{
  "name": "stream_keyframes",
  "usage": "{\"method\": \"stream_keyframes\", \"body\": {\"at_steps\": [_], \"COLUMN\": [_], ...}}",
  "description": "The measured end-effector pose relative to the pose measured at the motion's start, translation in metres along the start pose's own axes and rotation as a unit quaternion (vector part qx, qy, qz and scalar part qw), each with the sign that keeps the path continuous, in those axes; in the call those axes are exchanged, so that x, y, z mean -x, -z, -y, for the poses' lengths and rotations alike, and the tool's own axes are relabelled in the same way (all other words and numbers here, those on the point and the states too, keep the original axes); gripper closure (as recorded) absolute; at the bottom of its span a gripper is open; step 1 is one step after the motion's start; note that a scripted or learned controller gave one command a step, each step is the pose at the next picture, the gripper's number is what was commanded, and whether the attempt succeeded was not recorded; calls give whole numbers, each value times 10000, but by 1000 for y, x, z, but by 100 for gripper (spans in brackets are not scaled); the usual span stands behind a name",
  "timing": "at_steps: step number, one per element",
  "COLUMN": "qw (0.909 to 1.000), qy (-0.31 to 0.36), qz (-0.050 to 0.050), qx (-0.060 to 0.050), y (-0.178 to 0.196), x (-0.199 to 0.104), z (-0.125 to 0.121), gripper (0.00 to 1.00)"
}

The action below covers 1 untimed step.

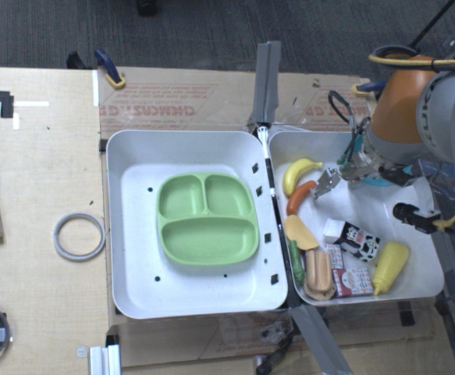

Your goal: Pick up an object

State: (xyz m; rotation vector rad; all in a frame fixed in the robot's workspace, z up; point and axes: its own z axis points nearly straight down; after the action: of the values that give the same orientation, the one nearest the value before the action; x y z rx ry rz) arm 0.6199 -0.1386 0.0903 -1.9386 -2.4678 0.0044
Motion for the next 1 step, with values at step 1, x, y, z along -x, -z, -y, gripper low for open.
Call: {"method": "stream_keyframes", "body": {"at_steps": [1], "qw": [9966], "qy": [827], "qz": [7], "qx": [21], "y": [1], "x": [-7], "z": [94], "gripper": [0]}}
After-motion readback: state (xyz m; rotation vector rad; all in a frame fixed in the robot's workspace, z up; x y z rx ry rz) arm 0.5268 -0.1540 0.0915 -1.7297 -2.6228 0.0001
